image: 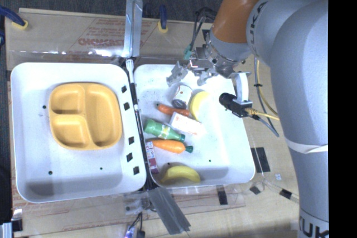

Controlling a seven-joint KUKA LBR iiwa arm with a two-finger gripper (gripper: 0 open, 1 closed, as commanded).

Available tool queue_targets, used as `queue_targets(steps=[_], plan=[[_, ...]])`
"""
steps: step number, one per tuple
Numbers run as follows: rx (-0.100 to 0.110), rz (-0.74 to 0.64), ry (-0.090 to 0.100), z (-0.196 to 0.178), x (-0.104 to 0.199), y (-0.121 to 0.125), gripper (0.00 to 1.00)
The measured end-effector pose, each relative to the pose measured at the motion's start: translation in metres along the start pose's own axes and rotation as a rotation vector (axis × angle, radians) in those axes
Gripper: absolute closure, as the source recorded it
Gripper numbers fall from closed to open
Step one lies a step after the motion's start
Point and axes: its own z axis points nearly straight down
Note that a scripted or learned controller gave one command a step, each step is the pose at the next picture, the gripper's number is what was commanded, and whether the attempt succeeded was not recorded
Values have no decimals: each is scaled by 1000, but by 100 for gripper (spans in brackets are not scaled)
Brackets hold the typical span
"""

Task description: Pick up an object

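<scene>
Above the right bin [237, 164], gripper [189, 76] spread open, grasping nothing, near the lemon [198, 102].

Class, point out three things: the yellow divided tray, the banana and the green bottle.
yellow divided tray [85, 115], camera view, centre divider
banana [179, 174], camera view, middle of the fruit
green bottle [162, 130], camera view, its body
</scene>
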Motion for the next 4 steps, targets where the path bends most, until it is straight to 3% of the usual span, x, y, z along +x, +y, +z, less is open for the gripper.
queue_targets(steps=[1,2,3,4], plan=[[-2,-203,0,116,-15,-42,0],[-1,-208,-1,106,-15,-42,100],[-5,-337,-2,14,59,-6,100],[-3,169,0,15,86,29,100]])
